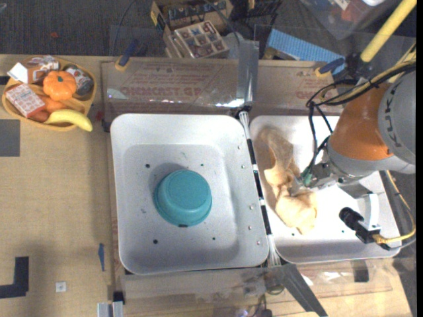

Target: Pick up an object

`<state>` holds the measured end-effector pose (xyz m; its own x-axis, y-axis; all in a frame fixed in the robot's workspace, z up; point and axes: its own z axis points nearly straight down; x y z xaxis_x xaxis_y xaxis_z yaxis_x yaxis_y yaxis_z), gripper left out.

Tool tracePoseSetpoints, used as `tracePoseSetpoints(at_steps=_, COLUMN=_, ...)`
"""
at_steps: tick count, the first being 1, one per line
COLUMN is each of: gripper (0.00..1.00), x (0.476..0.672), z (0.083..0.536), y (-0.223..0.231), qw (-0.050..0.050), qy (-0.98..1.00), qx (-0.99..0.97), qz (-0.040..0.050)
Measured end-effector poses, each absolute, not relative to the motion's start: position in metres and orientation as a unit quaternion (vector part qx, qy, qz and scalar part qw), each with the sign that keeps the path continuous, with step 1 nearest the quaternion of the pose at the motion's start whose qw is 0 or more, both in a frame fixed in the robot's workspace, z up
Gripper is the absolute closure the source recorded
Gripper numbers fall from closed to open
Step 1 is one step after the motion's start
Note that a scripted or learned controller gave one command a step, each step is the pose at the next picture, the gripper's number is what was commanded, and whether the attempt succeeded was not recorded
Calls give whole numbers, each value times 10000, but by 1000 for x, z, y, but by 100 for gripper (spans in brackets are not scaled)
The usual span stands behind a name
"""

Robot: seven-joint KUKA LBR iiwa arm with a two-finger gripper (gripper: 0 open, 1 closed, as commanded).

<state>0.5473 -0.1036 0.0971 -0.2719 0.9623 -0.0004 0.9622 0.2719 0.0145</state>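
While the grey arm with the orange band (360,134) reaches in from the right, its two-finger gripper (305,181) is low in the right white bin (330,243), touching the pale yellow soft cloth-like object (285,177) (whether the jaws are wide or closed I cannot tell). A teal round upturned bowl (184,197) sits in the left white bin (132,137).

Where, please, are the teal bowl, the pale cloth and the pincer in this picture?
teal bowl (184,197): camera view, on its upturned base, left bin.
pale cloth (285,177): camera view, on its crumpled middle, right bin.
pincer (306,183): camera view, at its tip, over the cloth.
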Motion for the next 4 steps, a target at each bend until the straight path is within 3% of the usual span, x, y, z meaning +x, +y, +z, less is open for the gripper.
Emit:
tracePoseSetpoints(at_steps=1, gripper=0, x=547, z=97, y=-104, qw=45, qy=7973, qx=6036, qz=52)
tracePoseSetpoints(at_steps=2, gripper=0, x=601, z=90, y=-111, qw=50, qy=7865, qx=6176, qz=30)
tracePoseSetpoints(at_steps=3, gripper=0, x=575, z=90, y=-101, qw=70, qy=8123, qx=5832, qz=38)
tracePoseSetpoints(at_steps=4, gripper=100, x=576, z=97, y=-100, qw=47, qy=8123, qx=5833, qz=48)
